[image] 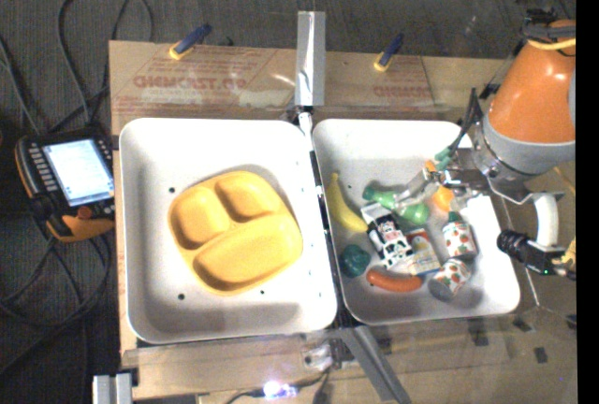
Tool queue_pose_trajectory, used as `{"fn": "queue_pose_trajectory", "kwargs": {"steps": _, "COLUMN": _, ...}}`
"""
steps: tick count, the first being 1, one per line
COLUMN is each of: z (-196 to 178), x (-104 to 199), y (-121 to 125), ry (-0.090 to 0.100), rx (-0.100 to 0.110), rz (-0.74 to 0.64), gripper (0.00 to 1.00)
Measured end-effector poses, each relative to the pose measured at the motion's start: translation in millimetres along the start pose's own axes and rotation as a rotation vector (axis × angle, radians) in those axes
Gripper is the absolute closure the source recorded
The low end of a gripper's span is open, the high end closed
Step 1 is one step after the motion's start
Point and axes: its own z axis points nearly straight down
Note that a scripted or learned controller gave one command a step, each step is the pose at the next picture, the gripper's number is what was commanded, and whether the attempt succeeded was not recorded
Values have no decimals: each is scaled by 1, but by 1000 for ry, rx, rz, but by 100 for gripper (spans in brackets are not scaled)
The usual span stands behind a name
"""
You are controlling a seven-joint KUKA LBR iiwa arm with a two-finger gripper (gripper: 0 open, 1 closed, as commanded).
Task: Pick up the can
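Note:
The can (449, 278), a short cylinder with a red-and-white print, lies on its side near the front right corner of the right bin (487, 304). My gripper (421, 191) reaches in from the right and hangs over the back middle of that bin, just above a green bottle (398, 203) and an orange piece (443, 198). It is well behind the can and to its left, with a small red-and-white carton (458, 238) between them. I see nothing held in it.
Also in the right bin are a banana (342, 206), a cow-print carton (391, 238), a teal lump (355, 259), a red sausage (395, 281) and an orange-labelled pack (423, 254). The left bin (140, 206) holds a yellow divided plate (236, 229).

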Motion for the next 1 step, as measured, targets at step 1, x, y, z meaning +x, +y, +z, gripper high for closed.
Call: {"fn": "queue_pose_trajectory", "kwargs": {"steps": 1, "z": -7, "x": -85, "y": -35, "ry": -2, "rx": -2, "rz": 38, "gripper": 0}}
